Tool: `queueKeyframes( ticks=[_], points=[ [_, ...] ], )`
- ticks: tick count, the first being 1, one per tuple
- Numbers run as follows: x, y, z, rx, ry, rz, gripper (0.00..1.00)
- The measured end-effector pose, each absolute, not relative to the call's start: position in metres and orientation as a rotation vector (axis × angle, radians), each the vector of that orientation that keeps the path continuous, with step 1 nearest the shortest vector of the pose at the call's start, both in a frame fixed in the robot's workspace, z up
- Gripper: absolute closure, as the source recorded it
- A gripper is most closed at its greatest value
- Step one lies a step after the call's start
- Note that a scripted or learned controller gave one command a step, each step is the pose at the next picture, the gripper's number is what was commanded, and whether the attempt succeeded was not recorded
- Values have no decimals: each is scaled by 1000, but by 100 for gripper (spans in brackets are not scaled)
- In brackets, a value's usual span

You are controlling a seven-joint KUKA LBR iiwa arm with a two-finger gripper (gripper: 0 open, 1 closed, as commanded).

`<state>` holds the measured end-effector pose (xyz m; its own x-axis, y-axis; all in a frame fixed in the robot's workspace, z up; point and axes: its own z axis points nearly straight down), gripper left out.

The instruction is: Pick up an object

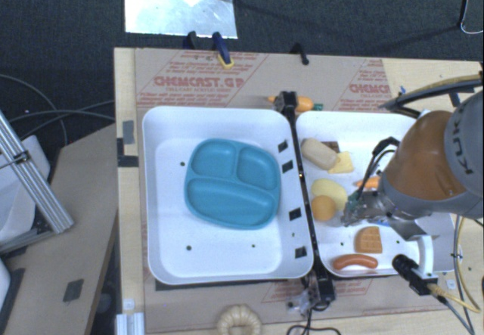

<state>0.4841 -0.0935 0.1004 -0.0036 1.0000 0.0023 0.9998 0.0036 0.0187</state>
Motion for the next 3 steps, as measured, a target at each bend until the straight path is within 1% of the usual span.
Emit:
queueKeyframes(
  ticks=[1, 2, 3],
  points=[
    [486, -86, 162, 2212, 2223, 7, 100],
    [493, -85, 225, 2211, 2222, 9, 100],
    [494, -85, 224, 2216, 2225, 2, 100]
  ],
)
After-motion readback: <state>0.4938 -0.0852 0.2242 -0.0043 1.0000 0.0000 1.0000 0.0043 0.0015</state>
